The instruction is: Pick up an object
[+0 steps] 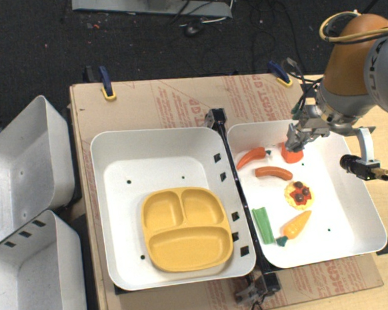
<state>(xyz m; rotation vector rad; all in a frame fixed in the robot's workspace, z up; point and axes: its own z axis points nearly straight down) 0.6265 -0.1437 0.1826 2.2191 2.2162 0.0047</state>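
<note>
An orange-red toy piece (292, 154) sits at twelve o'clock in the right bin (360, 225), directly under the gripper (298, 138); I cannot tell whether it is grasped. A sausage (274, 173) lies at its seven o'clock.

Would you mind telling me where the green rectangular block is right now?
The green rectangular block lies in the right white bin, near its left wall, just left of the orange carrot-shaped toy and below the brown sausage.
</note>
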